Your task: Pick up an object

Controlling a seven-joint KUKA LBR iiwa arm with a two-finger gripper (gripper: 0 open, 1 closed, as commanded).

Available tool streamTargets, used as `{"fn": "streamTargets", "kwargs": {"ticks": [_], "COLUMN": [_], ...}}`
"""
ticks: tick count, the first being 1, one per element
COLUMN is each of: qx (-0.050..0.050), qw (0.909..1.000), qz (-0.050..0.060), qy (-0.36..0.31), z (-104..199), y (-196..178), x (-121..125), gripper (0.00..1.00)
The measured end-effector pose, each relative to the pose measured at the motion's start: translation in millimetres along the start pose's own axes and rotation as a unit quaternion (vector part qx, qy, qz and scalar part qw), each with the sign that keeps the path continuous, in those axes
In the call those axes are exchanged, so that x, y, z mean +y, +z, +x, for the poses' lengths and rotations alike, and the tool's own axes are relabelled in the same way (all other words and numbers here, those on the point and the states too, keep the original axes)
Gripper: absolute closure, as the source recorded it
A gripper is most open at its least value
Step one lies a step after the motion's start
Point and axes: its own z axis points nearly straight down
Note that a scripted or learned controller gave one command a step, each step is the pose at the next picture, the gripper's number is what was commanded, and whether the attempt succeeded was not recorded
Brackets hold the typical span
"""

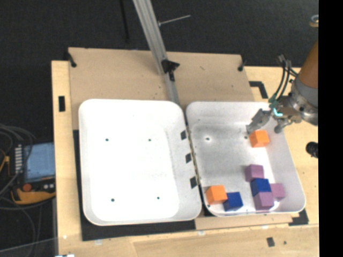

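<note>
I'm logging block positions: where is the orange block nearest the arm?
In the camera view, that orange block lies in the right bin's upper right part, just below the end effector, apart from the purple and blue blocks nearer the front.

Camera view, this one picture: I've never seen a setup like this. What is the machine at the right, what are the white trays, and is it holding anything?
You are looking down at a slant from one fixed camera above a wooden bench. The machine reaching in from the right is a robot arm; its gripper is the two-pronged part at its tip.

On the bench sit two shallow white bins side by side. The left bin has only a few small dark dots on its floor. The right bin holds small blocks: an orange block near the top, another orange block with a blue block beside it at the bottom, and a cluster of purple blocks around a second blue one.

The gripper is just above the upper orange block. I see nothing between its prongs, so nothing is held.
</note>
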Motion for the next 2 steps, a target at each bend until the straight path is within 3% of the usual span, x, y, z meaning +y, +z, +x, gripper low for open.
{"fn": "streamTargets", "kwargs": {"ticks": [1, 2], "qx": [0.0, -0.001], "qw": [1.0, 1.0], "qz": [-0.001, 0.001], "qy": [0.0, 0.002], "z": [0.0, -9.5], "y": [-1.3, 56.3], "x": [0.6, 3.6], "gripper": [0.0, 0.0]}}
